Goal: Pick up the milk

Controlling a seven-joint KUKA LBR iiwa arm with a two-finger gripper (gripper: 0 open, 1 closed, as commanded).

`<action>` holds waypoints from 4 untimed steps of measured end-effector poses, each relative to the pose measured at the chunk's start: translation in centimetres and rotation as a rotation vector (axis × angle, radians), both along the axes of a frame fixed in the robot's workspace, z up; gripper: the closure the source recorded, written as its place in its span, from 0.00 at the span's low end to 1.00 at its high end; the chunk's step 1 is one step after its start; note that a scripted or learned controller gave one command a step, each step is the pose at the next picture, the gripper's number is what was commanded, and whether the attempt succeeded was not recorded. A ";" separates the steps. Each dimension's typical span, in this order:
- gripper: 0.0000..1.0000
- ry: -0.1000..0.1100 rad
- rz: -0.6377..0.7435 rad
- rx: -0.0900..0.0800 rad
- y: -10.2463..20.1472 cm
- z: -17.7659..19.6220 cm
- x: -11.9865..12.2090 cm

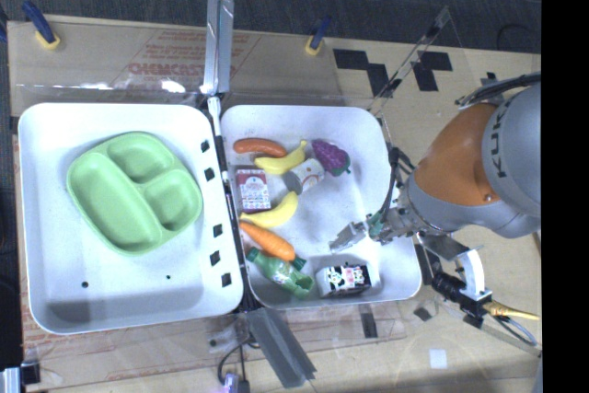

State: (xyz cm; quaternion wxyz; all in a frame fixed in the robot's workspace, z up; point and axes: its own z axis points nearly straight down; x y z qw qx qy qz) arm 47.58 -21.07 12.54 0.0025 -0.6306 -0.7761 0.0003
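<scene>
white milk carton (347,278) lay in the right bin's (386,143) near corner; the gripper (352,236) hovered just above it, finger state unclear.

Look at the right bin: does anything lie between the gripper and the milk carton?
Nothing visible does. The gripper hangs just above the milk carton, with bare bin floor between them; the green bottle lies to the carton's left.
</scene>
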 end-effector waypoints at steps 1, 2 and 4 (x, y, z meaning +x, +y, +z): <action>0.00 -0.003 -0.094 -0.003 0.0 4.6 0.1; 0.00 -0.001 0.184 0.000 0.1 -1.9 0.1; 0.00 -0.001 0.188 0.000 0.2 -0.9 0.1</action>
